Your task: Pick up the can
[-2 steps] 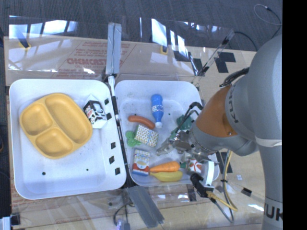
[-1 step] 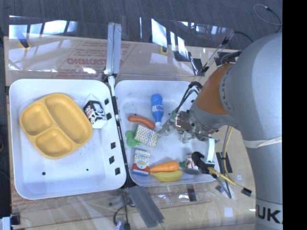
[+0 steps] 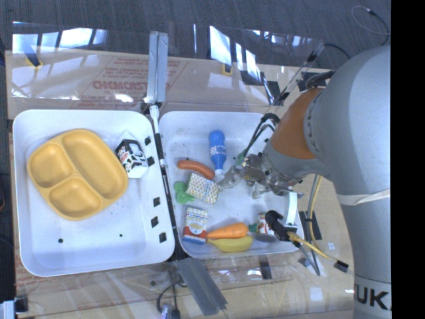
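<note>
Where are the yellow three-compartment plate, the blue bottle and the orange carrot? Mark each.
yellow three-compartment plate (image 3: 74,173): camera view, on its centre ridge.
blue bottle (image 3: 217,149): camera view, on its body.
orange carrot (image 3: 226,232): camera view, on its middle.

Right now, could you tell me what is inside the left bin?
The left bin holds a yellow divided plate and, beside it, a small black-and-white carton. Whatever lies beneath the plate is covered.
</note>
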